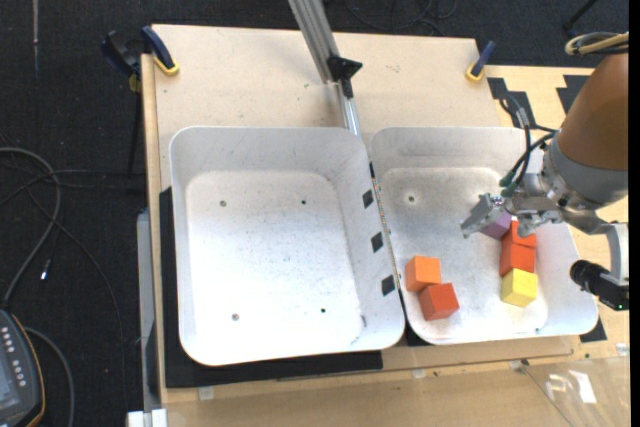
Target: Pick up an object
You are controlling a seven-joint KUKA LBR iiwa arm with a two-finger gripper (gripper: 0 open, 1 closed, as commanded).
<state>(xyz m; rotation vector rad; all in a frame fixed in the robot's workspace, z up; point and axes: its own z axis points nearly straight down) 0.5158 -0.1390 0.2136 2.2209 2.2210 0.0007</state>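
Camera view: arm reaches in from right, gripper (492, 218) low over right bin (440, 150). Finger spread unclear; purple block (497, 227) sits at its tip.

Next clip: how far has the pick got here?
Done: the gripper is down in the right bin, at a purple block. In hand: nothing visibly lifted; whether the purple block is gripped is unclear. Left: the lift. The orange, red and yellow blocks lie untouched.
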